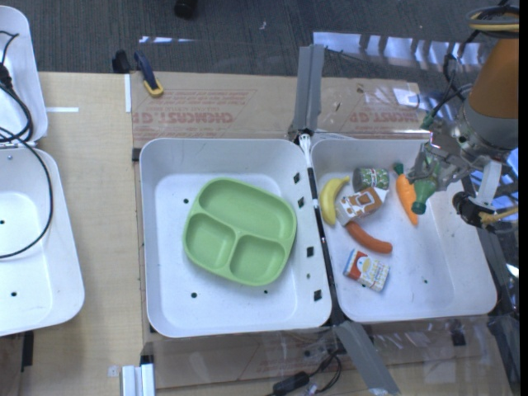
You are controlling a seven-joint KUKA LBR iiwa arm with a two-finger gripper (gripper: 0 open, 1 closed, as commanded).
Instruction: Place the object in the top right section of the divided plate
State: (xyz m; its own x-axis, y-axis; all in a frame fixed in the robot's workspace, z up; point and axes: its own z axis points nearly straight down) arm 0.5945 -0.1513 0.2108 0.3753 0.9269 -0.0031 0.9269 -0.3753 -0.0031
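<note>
Green bottle sits by the carrot in the right bin, under the gripper; whether it's gripped, I cannot tell.

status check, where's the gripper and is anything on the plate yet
Gripper over right bin, by green bottle and orange carrot. Green divided plate in left bin, nothing on it. Path clear.

Robot lab, bench, bins, toy food
</note>
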